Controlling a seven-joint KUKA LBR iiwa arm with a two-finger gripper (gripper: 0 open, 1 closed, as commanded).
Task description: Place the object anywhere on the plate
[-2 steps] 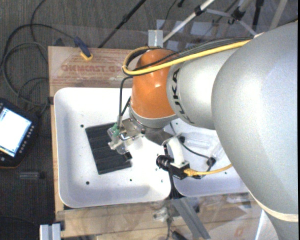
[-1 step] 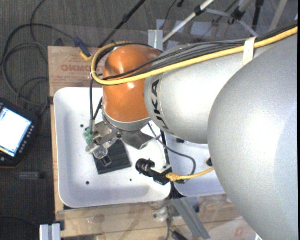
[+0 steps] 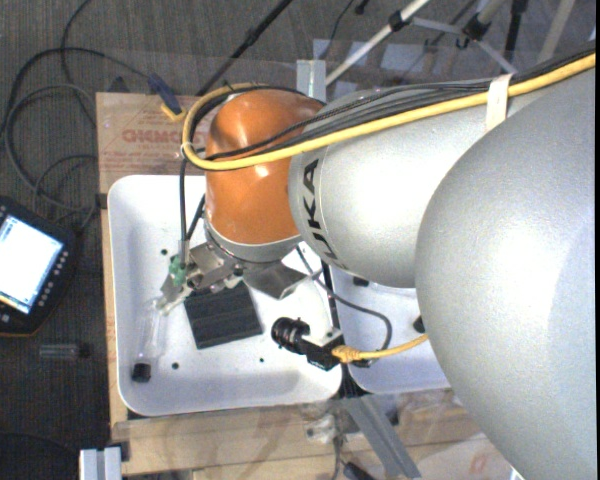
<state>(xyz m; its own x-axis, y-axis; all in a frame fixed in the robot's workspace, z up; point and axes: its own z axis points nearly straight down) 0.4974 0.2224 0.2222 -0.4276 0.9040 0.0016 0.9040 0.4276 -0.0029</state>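
White plastic makes up the left bin (image 3: 270, 386), which sits on a surface lined with brown cardboard (image 3: 130, 133) printed in red. The grey arm (image 3: 460, 218) comes in from the right and covers most of the right bin (image 3: 390, 370). Its orange band (image 3: 250, 173) hangs over the upper middle of the left bin. Below the band, the hand (image 3: 192, 276) is low over the left half of that bin. Its tips are hidden from this angle, so I cannot tell whether it is open or closed, or whether it has hold of anything. A flat black block (image 3: 221, 318) with a ridged top lies on the bin floor just below and to the right of the hand, turned at a slight angle. A clear, slender thing (image 3: 158, 320) lies just left of the block, with a small green bit (image 3: 178, 267) near its upper end. A small dark piece (image 3: 140, 372) rests near the bin's lower left corner, apart from the rest. I cannot tell which of these loose things is the one meant for the plate. A handheld controller (image 3: 20, 268) with a lit screen lies on the grey carpet to the left.
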